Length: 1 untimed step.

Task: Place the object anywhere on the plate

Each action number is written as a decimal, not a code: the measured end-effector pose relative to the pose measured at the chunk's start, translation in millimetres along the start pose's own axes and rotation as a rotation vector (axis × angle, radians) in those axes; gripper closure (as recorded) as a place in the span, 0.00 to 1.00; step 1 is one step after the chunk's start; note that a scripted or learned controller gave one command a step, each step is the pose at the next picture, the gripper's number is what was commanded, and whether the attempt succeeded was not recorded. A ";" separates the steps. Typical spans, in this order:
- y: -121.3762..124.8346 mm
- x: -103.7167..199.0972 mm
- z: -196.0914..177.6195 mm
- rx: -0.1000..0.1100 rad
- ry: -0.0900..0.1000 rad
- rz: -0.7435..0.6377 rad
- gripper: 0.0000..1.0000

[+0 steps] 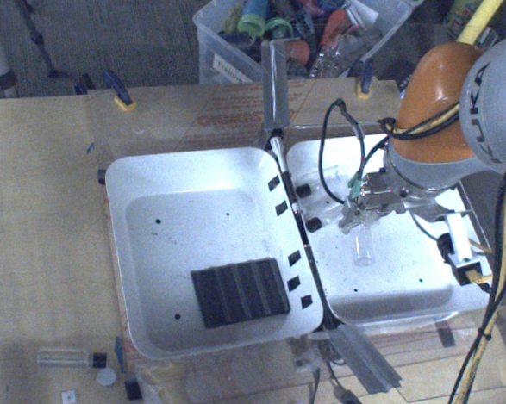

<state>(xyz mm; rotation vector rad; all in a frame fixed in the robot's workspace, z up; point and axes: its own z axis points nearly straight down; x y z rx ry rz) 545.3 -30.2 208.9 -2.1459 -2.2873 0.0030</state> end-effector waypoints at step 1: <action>18.2 69.2 -16.0 -0.005 -0.003 0.126 1.00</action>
